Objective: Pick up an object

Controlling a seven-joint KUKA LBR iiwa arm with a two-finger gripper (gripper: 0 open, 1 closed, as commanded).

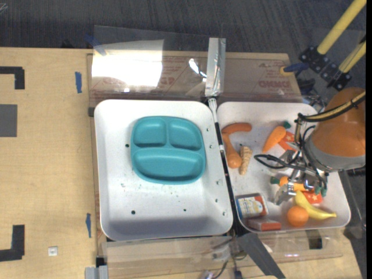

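Yellow, the banana (314, 208) lies just below the gripper (293, 185), long axis running left-to-right, tip pointing right, while the gripper's opening cannot be told.

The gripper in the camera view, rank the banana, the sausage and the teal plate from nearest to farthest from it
Measured from the gripper, low in the right bin:
1. Banana, just below it, near the bin's front.
2. Sausage, across the right bin, toward its back left.
3. Teal plate, over in the left bin.
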